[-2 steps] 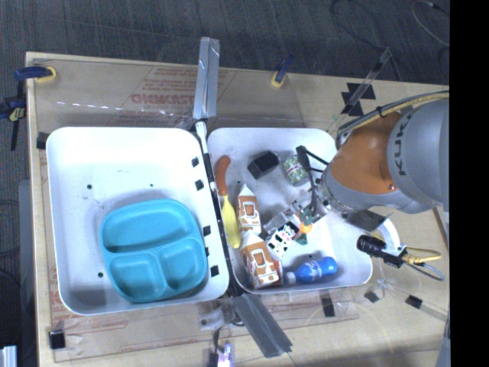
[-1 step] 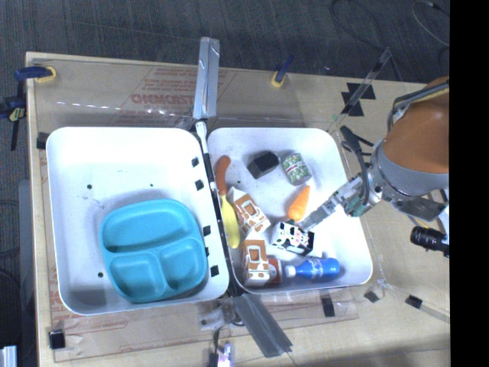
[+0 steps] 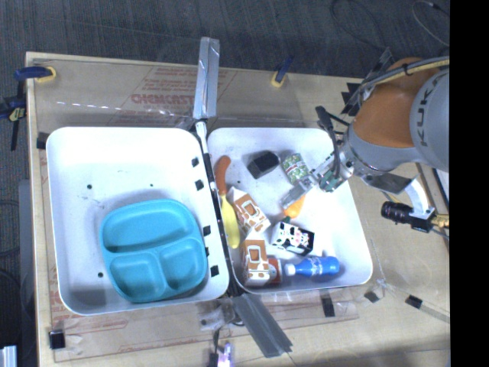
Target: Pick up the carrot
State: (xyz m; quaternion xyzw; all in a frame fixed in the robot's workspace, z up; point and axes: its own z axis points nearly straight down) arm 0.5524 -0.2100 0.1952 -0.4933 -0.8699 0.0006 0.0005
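The carrot (image 3: 297,205) shows as a short orange piece in the middle of the right bin (image 3: 357,228), mostly hidden under the gripper. The gripper (image 3: 294,199) reaches down and to the left from the grey wrist (image 3: 336,173) at the bin's right wall. Its grey tip lies right on top of the orange piece. I cannot tell whether the carrot is gripped or just touched.
Around the carrot lie a green-and-white packet (image 3: 294,167), a black block (image 3: 263,163), a black-and-white box (image 3: 294,238), a blue bottle (image 3: 313,266) and brown-and-white cartons (image 3: 252,214). A reddish-orange stick (image 3: 221,173) and a yellow banana (image 3: 229,222) lie along the left wall. The left bin (image 3: 69,174) holds a blue divided tray (image 3: 153,247).
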